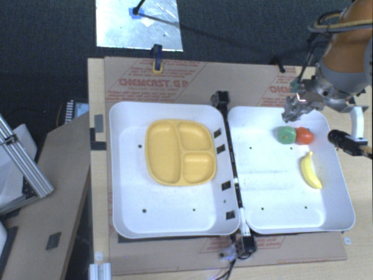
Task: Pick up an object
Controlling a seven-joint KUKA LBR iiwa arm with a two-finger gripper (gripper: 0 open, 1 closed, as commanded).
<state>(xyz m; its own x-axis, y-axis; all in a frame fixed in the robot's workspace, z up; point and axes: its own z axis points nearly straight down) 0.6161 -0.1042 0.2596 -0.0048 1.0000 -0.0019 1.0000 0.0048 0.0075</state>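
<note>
As I read it from the console, the gripper point(292, 113) hangs above the right bin's point(274, 214) far edge.
Gripper state: I cannot tell.
Nearest object: green ball point(285, 135), just below the gripper and slightly toward me.
Appearance: round, matte green, touching an orange-red ball point(305, 136) on its right.
Further: banana point(310, 171), nearer me, long axis running roughly away from me.
Left of the gripper: yellow divided plate point(178, 151).
</note>
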